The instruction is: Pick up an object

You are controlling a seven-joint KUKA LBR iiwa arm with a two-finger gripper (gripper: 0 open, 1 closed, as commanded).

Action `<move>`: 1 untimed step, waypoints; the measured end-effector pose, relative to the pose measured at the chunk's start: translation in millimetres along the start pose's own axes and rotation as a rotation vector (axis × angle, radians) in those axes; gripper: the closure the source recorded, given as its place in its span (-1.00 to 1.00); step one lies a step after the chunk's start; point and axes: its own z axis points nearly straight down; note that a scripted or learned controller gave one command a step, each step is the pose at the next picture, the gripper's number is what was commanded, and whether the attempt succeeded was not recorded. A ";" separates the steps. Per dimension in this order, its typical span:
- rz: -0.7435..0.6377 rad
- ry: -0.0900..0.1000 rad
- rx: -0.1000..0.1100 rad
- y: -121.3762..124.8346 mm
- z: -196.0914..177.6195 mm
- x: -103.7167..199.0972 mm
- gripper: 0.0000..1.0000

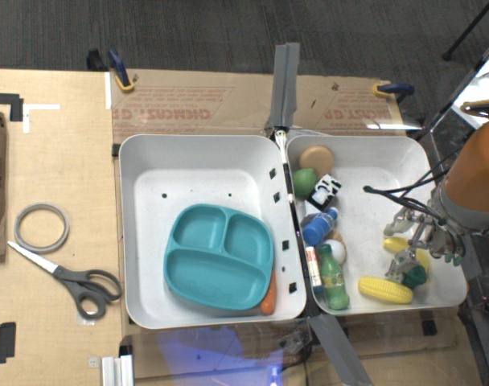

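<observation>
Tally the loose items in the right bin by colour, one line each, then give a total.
Right bin, as far as the view shows:
Green: 3 (ball, bottle, small dark green piece by the gripper)
Yellow: 2 (corn cob, banana-like piece)
Blue: 1 (bottle)
Tan: 1 (round item)
Black and white: 1 (block)
Total: 8

2 white bins [140, 215] — teal divided plate [220, 256], orange carrot [268, 299], yellow corn [384, 289], green bottle [334, 277], blue bottle [318, 227] — grey-handled scissors [82, 283].
</observation>
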 end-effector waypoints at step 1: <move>-0.001 -0.004 0.000 0.6 -9.7 -1.3 1.00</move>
